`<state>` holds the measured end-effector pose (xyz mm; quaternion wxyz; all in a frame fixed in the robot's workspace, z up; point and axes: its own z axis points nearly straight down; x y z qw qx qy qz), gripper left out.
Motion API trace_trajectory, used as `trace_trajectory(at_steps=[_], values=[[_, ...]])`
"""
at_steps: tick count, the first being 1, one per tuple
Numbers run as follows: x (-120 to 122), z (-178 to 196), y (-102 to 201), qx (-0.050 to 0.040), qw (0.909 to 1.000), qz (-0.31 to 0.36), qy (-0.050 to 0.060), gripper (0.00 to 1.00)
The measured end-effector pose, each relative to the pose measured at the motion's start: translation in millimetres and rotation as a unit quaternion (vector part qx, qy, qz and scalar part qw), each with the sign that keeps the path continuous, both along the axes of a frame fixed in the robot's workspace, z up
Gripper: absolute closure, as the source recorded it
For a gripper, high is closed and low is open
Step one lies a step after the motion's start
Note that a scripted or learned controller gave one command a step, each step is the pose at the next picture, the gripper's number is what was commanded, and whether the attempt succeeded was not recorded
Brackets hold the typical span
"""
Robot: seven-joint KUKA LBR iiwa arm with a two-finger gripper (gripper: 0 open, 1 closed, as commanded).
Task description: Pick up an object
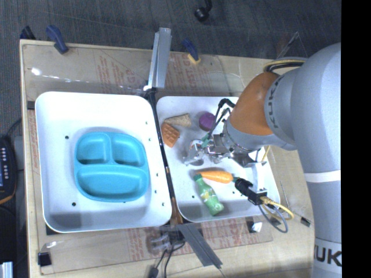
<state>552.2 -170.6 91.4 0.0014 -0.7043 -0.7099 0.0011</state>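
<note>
Where metal hand hovers, smooth carrot

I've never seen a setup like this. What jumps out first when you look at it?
The big grey arm with its orange band reaches in from the right, its gripper low over the right bin. Just below it lie a carrot and a green bottle. In the left bin sits a bright blue divided tray.

A single fixed camera looks down at a slant on the bench, taking in both white bins edge to edge, with dark floor beyond the bench's far edge.
</note>
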Motion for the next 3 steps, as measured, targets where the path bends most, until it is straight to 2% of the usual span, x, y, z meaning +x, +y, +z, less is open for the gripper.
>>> trace_trajectory(at_steps=[1,2,3], values=[[0.9,10.1,0.2,-0.0007,1.0,0.003,0.0,1.0],[0.9,10.1,0.3,-0.0008,1.0,0.003,0.0,0.0],[1.8,19.9,0.9,-0.0014,1.0,0.005,0.0,1.0]])
